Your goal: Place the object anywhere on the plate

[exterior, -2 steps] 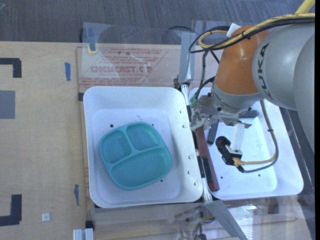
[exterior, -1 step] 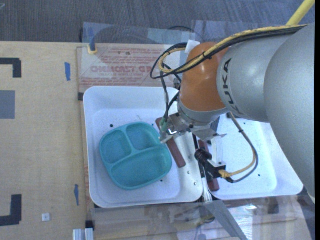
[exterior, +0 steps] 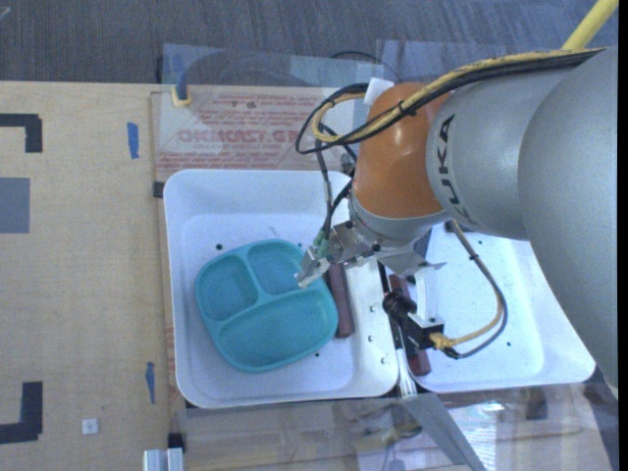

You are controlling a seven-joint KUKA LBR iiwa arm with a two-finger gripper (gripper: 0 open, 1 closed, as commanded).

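Two bins, one plate, and a claw poised at its rim

Two shallow white plastic bins sit side by side on the pale wooden counter [exterior: 78, 292], and the bulky grey arm with its orange band [exterior: 397, 165] reaches in from the right, hanging over the wall they share. That stance looks deliberate: it brings the wrist down at the left bin [exterior: 186, 224], where the target lies. The right bin [exterior: 530, 351] is mostly covered by the arm's own bulk.

The teal plastic plate with three compartments [exterior: 265, 307] rests flat on the left bin's floor, tilted a little askew, its right edge close to the dividing wall. Just beside that edge lies a slim dark brown stick-like object [exterior: 340, 307], lengthwise along the wall, seemingly off the plate.

The claw [exterior: 314, 263] hovers at the plate's upper right rim, over the smaller compartment. Something small and pale shows at its tip, but it is too blurred to name; whether the claw is spread or closed, and whether it grips anything, I cannot tell, so where the object to be placed lies is uncertain
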